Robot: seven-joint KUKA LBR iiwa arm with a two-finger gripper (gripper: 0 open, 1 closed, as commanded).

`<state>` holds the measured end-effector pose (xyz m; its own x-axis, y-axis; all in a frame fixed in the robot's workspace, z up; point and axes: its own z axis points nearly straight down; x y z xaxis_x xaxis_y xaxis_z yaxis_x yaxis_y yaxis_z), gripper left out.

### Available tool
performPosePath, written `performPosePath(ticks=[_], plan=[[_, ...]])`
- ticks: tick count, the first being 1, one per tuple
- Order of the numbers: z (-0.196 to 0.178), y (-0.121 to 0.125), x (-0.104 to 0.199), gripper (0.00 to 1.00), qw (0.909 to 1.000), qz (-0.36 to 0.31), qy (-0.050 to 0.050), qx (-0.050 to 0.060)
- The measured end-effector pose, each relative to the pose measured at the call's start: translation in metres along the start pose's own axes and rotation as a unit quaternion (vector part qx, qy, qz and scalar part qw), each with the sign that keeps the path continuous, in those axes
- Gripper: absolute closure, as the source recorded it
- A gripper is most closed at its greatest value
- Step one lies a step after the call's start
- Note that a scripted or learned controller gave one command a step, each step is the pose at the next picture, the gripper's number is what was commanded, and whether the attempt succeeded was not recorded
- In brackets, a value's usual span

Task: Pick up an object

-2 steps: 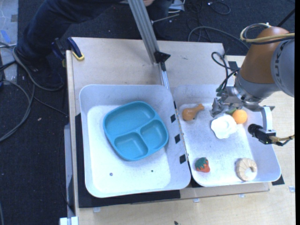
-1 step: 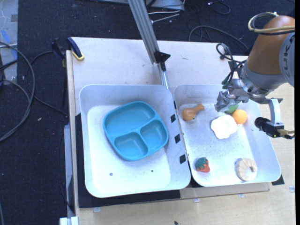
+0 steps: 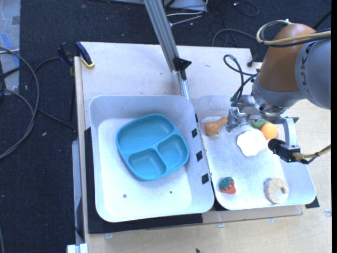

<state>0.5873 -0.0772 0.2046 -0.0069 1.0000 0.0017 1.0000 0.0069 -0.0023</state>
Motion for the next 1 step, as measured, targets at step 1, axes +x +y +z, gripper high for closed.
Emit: performPosePath(ticks=[1], plan=[[-0.009, -0.013, 0.0608, 1.0, 1.0, -0.001, 0.0, 0.0]])
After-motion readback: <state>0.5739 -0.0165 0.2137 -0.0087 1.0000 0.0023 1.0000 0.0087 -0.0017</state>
